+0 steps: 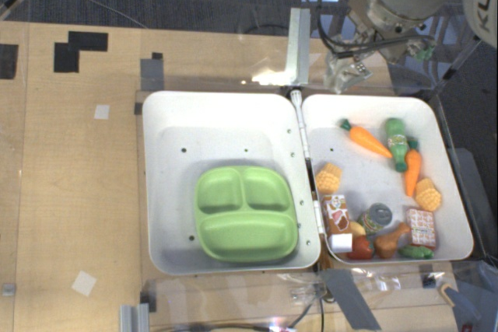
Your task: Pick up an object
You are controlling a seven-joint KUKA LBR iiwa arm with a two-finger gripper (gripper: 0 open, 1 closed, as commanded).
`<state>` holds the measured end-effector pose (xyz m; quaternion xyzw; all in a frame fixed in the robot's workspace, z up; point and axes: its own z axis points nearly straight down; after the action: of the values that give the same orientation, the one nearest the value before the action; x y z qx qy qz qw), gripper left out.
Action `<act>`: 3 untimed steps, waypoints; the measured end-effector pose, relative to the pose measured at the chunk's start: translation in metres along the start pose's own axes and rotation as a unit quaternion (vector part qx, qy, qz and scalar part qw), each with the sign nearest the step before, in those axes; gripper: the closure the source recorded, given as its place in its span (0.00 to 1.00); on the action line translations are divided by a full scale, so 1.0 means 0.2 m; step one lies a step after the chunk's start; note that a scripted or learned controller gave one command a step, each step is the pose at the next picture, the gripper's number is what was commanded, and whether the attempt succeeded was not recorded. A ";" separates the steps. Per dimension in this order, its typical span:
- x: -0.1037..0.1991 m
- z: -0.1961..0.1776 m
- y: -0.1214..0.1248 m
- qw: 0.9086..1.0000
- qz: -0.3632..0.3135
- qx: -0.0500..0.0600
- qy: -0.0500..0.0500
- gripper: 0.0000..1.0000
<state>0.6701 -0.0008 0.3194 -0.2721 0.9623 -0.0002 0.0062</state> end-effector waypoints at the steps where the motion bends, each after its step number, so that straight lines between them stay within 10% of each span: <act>1: -0.01 -0.07 0.00 1.000 -0.001 0.003 -0.006 1.00; 3: -0.02 0.00 0.02 0.998 -0.059 0.003 -0.006 1.00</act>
<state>0.6724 0.0048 0.3185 -0.3284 0.9445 -0.0018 0.0124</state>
